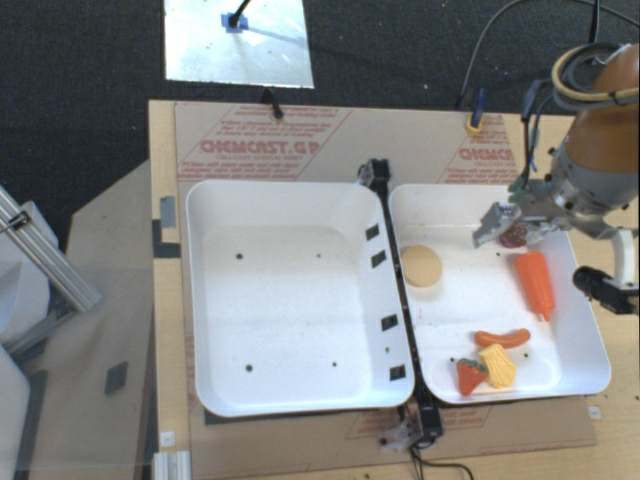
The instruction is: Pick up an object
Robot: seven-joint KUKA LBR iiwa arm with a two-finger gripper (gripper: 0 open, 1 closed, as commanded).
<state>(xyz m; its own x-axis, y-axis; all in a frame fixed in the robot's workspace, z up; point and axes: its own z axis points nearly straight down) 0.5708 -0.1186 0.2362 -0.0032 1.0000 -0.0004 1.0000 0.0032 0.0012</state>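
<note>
Orange marks the band above the wrist of the grey arm [600, 138], which reaches in from the right over the right bin [590, 373]. Its pincer [508, 226] hangs low over the upper part of that bin, and a small dark reddish object [514, 236] shows right at its tip; whether the object sits between the fingers or merely lies under them cannot be told, nor whether the pincer is released or clenched. The object looks rounded and dull red-brown, mostly hidden by the metal parts around it. Just below and right of it lies a carrot [535, 282], bright orange, tapered, pointing down the bin. A pale tan round piece [421, 266], like a biscuit or bun, rests near the bin's left wall. Toward the lower edge lie an orange sausage-shaped toy [502, 338], a yellow corn-like piece [498, 368] and a red strawberry-like piece [469, 376], the last two touching. The left bin [200, 268] sits beside it on the brown worktop [300, 143].
</note>
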